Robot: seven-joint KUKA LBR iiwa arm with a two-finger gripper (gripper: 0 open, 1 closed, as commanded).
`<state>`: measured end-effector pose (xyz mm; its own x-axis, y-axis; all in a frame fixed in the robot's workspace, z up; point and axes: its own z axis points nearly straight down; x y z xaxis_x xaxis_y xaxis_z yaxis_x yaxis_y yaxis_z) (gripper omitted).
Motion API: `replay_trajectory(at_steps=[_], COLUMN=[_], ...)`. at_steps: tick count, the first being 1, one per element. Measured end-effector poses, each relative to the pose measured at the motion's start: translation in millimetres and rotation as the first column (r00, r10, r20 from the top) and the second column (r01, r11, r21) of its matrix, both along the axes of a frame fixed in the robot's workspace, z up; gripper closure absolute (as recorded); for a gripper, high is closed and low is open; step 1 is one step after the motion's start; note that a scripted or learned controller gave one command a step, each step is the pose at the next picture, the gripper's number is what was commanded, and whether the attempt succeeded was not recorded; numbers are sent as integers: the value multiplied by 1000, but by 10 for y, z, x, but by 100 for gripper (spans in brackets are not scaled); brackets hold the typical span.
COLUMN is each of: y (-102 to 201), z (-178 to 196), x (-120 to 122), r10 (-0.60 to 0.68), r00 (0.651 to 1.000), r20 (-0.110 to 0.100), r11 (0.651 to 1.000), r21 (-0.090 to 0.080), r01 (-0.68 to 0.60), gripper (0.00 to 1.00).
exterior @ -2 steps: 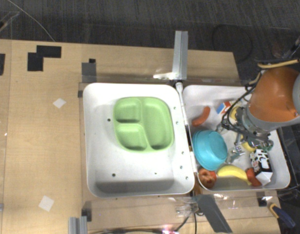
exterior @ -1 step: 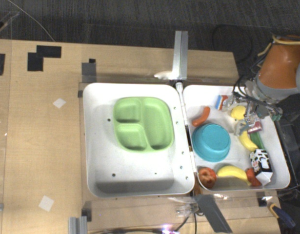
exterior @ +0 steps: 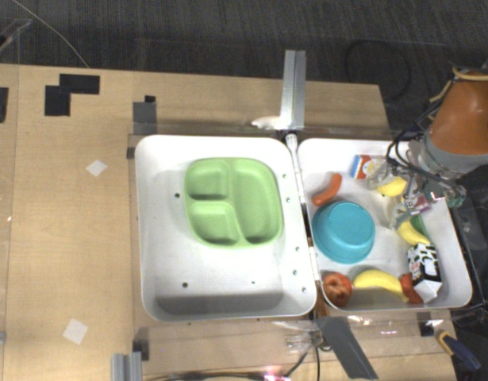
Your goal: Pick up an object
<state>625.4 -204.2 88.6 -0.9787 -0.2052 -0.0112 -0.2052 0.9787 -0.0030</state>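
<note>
Camera view: two white bins sit side by side on the wooden counter. The left bin holds a green sectioned tray, set toward its upper middle, with bare white floor along the left and lower walls. The right bin is crowded: a blue bowl near the centre, a sausage just above it by the dividing wall, an apple and a banana along the lower wall, a cow-print carton in the lower right corner. Little free floor between items (tightest on the right side).

The gripper is low over the right bin's upper right area, among a second banana, a third banana and a small carton. How far its tips are spread cannot be told, nor whether anything is clamped.

Dark carpet lies beyond the counter.
</note>
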Motion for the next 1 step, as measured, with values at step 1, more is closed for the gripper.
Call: replay_trajectory(at_steps=[1], y=[347], z=[12], x=[-786], r10=[-91], r00=[996], r20=[1], r11=[996], r21=[0], r01=[91], gripper=[0])
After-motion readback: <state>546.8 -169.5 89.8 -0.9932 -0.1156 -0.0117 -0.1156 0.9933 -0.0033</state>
